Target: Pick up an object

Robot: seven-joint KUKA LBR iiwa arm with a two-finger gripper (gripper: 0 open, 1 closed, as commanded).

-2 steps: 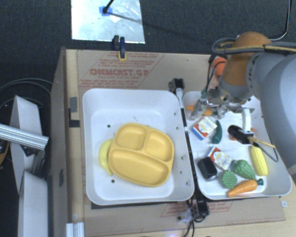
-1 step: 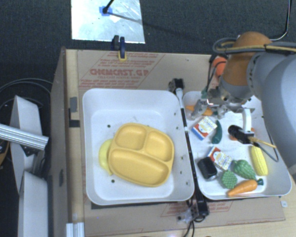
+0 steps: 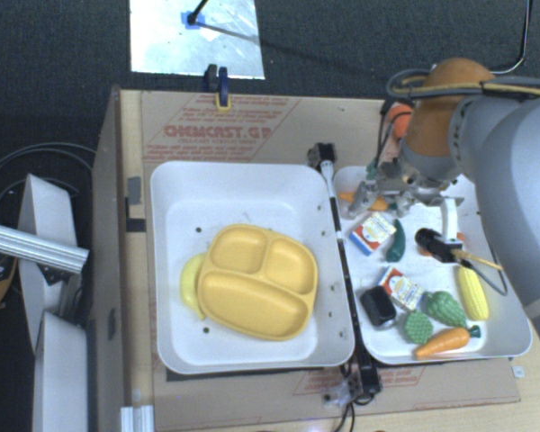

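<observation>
Carrot [image 3: 444, 341]: lies at the near edge of the right bin [image 3: 513, 336], beside a green toy vegetable [image 3: 446, 307] and a corn cob [image 3: 472, 292]
Left bin [image 3: 175, 241]: holds a yellow divided tray [image 3: 256, 280], well apart from the arm
Claw [image 3: 389, 194]: low over the far part of the right bin; whether it grips anything, I cannot tell
Likely target: small white and red packet [image 3: 373, 231], just beside and below the claw, next to a dark green piece [image 3: 396, 241]
Handling: probably light, thin, stiff enough; likely slippery when lying flat
Grip point: across the packet's short sides, clear of its green neighbour
</observation>
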